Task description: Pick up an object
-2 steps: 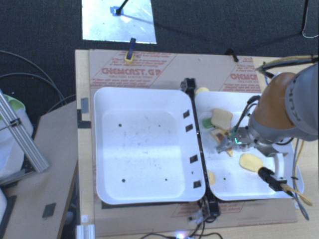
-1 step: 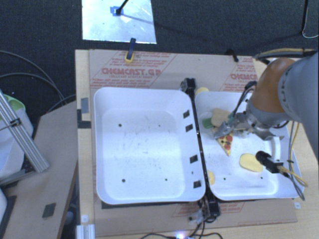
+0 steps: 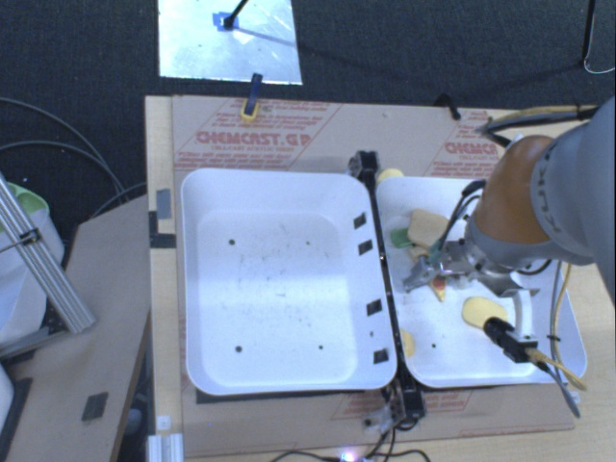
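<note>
Two shallow white bins sit side by side on a board printed with the red word "CHEMCAST", which reads twice: once above the left bin (image 3: pixel 279 277) at about 12 o'clock and again, partly hidden, toward 2 o'clock. Smaller print beside it is too faint to read. The right bin (image 3: pixel 539 364) holds the loose objects. Three pale yellow pieces can be counted with confidence: a flat tan-yellow block (image 3: pixel 426 227) near the bin's 11 o'clock corner, a rounded yellow lump (image 3: pixel 481 311) toward 4 o'clock of the bin's middle, and a small yellow bit (image 3: pixel 407 343) against the divider at 7 o'clock. One more yellow ball (image 3: pixel 390 174) rests on the rim at the bin's top left corner. A small green scrap (image 3: pixel 399 239) lies just beside the block.

The grey arm (image 3: pixel 568 195) with its orange band reaches in from 3 o'clock and covers much of the right bin. Its gripper (image 3: pixel 430 269) hangs low over the bin floor, between the block and the lump, beside a small red and yellow object (image 3: pixel 440 287). Whether the claw is spread or closed, or grips anything, I cannot tell.

One shiny metal sheet (image 3: pixel 229 25) lies at 12 o'clock beyond the board, and a yellow and blue clamp (image 3: pixel 251 102) is at the board's top edge.
</note>
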Available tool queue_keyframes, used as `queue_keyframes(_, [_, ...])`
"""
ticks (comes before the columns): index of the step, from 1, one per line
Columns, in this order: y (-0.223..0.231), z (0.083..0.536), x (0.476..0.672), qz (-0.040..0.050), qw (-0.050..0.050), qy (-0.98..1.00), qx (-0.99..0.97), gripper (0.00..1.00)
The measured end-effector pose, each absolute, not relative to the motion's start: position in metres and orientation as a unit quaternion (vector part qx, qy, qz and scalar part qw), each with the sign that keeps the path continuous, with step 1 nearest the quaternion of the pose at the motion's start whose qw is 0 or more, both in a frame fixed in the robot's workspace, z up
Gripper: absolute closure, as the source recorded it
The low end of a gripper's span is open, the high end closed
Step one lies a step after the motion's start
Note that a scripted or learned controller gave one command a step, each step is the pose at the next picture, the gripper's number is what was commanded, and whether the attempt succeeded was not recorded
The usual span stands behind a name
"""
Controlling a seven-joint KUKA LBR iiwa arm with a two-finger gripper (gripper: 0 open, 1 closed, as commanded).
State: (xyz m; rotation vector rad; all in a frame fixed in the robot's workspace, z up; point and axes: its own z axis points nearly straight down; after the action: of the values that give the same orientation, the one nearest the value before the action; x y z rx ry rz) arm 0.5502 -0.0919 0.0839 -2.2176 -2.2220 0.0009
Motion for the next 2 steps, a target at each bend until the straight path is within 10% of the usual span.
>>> queue_keyframes(1, [-0.093,0.095,0.553,-0.0011,-0.001,-0.708,-0.706,1.0])
queue_keyframes(2, [-0.035,0.191,0.608,-0.0058,-0.005,-0.711,-0.703,1.0])
